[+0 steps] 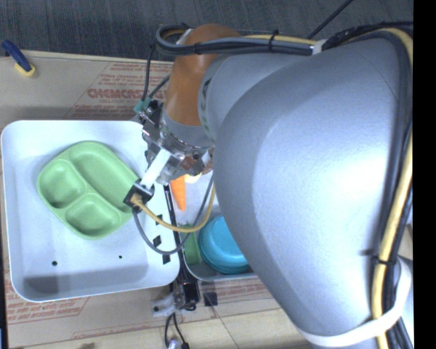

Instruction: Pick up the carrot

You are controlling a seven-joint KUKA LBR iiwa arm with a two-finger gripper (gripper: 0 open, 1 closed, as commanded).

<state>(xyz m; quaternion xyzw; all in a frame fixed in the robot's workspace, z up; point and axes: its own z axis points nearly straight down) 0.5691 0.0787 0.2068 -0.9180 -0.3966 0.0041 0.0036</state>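
Note:
The orange carrot (178, 190) shows as a small tapered piece at the left edge of the right bin, just under my gripper (182, 171). The gripper sits directly above the carrot and touches or nearly touches its top end. The big grey arm covers most of the carrot's surroundings and hides the rest of the right bin.
A green divided plate (86, 187) lies in the left white bin (29, 267). A blue bowl (224, 247) and a green item (192, 251) sit in the right bin below the carrot. The wall between the bins runs close by the gripper.

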